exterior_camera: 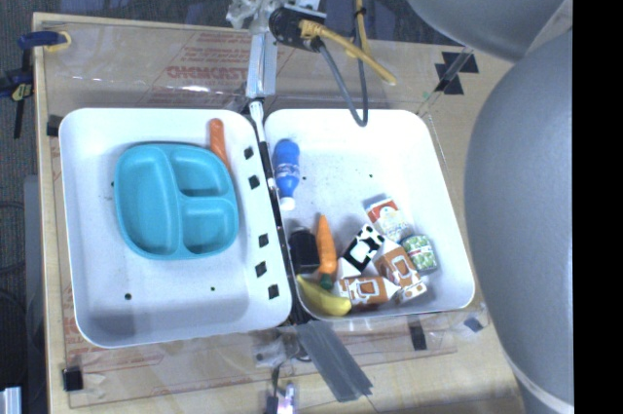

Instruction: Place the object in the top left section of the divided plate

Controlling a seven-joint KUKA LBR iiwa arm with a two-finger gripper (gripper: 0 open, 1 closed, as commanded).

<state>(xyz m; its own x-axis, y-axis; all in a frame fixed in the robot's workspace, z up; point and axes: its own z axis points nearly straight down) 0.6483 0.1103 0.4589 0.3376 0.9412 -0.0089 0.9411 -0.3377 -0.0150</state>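
Note:
The blue divided plate (177,200) lies in the left bin (146,305). It has one long section on its left and two smaller ones on its right, and nothing lies in any of them. A small orange carrot (218,141) lies on the bin floor just off the plate's upper right edge. My gripper (251,1) hangs high over the back of the bench, above the divide between the two bins and well away from the plate. I see nothing in it.
The right bin (389,159) holds a blue bottle (285,167), a second carrot (326,244), a black item (304,249), a banana (324,297) and several small printed boxes (389,256). A yellow cable (350,52) trails from the wrist.

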